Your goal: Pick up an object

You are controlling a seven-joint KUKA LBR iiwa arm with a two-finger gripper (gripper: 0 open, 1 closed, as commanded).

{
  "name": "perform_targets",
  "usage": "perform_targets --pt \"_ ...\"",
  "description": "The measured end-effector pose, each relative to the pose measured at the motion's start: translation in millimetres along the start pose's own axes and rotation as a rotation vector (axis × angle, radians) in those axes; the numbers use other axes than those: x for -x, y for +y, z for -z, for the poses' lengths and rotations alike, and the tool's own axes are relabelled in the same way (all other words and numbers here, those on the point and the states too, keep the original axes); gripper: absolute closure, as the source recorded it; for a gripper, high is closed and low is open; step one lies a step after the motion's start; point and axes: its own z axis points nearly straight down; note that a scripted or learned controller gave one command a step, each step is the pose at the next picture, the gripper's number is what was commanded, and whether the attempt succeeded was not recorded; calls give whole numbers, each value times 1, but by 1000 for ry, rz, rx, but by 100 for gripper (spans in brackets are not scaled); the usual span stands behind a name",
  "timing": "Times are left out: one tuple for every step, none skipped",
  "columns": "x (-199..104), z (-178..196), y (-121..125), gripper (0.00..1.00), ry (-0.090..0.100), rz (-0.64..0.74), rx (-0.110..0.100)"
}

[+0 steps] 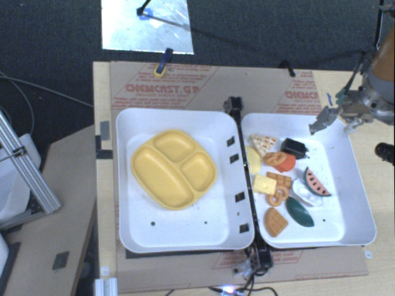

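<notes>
Left bin: a yellow divided plate lies at its centre. Right bin: toy foods cluster in its left half, including a waffle wedge, a black block, a cheese slice, a watermelon slice and a green leaf. At the bin's one o'clock corner hovers the gripper, fingers spread apart, holding nothing.

Arm cropped at right edge
</notes>
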Motion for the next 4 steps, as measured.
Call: perform_targets --pt "-49 -104 -4 0 4 5 -7" --pt "-72 -169 -54 0 3 -2 -8" --pt "-70 -153 -49 100 1 -2 4" --pt "-82 -172 -83 100 3 -3 -5"
